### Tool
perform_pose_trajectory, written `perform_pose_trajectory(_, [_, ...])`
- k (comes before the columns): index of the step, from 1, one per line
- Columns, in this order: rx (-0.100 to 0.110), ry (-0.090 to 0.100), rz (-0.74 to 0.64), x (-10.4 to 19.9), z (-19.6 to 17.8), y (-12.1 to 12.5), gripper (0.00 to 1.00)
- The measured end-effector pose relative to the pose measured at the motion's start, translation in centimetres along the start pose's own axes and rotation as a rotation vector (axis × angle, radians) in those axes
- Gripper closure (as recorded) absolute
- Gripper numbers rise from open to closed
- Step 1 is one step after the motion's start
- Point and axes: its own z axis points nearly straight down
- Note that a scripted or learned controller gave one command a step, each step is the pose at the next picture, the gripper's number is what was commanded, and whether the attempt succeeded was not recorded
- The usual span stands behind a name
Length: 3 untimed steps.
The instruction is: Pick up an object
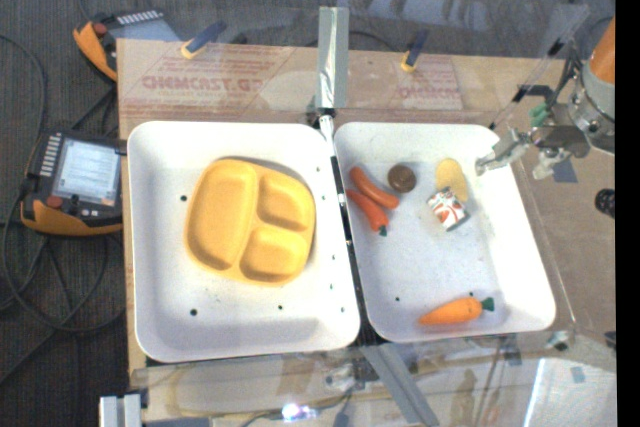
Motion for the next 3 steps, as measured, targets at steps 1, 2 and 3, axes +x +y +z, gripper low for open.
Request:
perform_pose_trajectory(1, [0.002, 0.002, 0.092, 3.29, 16.86, -1.33, 0.0])
perform_pose_trajectory(2, [0.007, 0.004, 0.092, 3.28, 16.27, -1.35, 1.0])
perform_pose_trajectory(3, [0.007, 0.004, 0.092, 3.27, 16.27, -1.36, 0.0])
